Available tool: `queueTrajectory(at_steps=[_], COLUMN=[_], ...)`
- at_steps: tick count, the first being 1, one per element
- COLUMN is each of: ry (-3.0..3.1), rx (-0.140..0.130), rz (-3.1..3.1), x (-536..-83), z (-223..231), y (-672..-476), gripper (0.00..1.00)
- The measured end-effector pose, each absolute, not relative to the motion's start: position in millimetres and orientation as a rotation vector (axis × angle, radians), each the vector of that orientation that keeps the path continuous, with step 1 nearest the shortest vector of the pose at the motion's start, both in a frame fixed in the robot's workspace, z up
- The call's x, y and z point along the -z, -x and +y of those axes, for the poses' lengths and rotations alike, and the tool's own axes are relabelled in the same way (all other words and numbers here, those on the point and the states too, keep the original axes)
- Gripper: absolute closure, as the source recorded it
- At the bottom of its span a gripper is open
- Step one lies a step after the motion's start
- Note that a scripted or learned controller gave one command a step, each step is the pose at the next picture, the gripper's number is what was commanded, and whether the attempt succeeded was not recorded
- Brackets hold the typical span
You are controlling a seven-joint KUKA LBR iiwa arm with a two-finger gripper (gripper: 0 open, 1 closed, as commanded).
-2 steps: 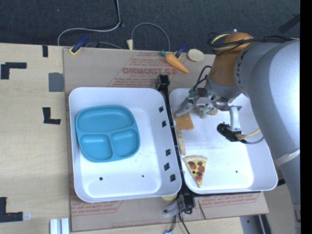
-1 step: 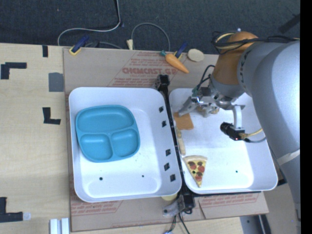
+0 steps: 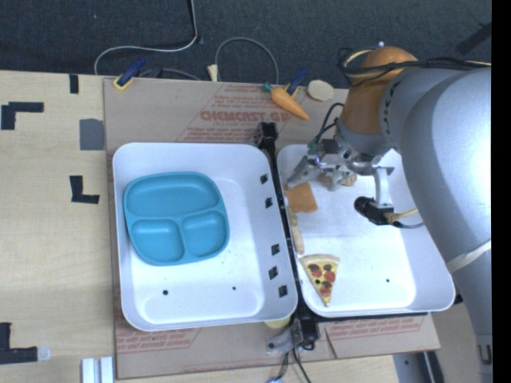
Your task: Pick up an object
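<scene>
The end effector (image 3: 307, 172) sits low over the upper left part of the right bin (image 3: 399, 286), its metal fingers slanting down toward the toast-coloured slice (image 3: 302, 199) that lies just beside the bin's left wall; whether those fingers are apart or together on anything I cannot tell — the wrist and its cabling crowd that spot. The slice lies at the fingertips, on the bin floor. A black piece on the wrist (image 3: 372, 209) juts over the middle of the bin; the grey arm (image 3: 447, 158) with its orange band (image 3: 369, 94) covers the bin's upper right corner and right rim.

Lower in the same bin a toy pizza slice (image 3: 322, 275) lies near the left wall, well apart from the end effector; the floor to its right and toward the near rim is bare white, giving open room there. A thin pale strip (image 3: 296, 235) lies against the left wall between the toast slice and the pizza.

The left bin (image 3: 192, 306) holds a blue divided plate (image 3: 176, 217) in its upper left part; its lower portion is bare.

Beyond the bins, on the cardboard sheet (image 3: 160, 110) over the tabletop (image 3: 48, 238), a toy carrot (image 3: 287, 102) lies near the far edge; red printing on the cardboard reads partly — "CHEMCAST" is about all that is legible.
</scene>
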State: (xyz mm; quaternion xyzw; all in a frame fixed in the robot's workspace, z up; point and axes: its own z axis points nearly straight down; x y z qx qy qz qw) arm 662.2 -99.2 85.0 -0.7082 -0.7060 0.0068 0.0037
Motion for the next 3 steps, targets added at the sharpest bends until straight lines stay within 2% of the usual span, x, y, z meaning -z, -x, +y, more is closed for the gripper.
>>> queueTrajectory(at_steps=[1,2,3], ry=[2.223,2.218,2.221], rx=[0.001,-0.002,-0.004], rz=[-2.225,-2.222,-2.221], x=[-86.3,-85.7,-85.8], z=[-102.0,-103.7,-102.7], y=[-646.4,-656.4,-656.6], gripper=[0.0,0.0,0.0])
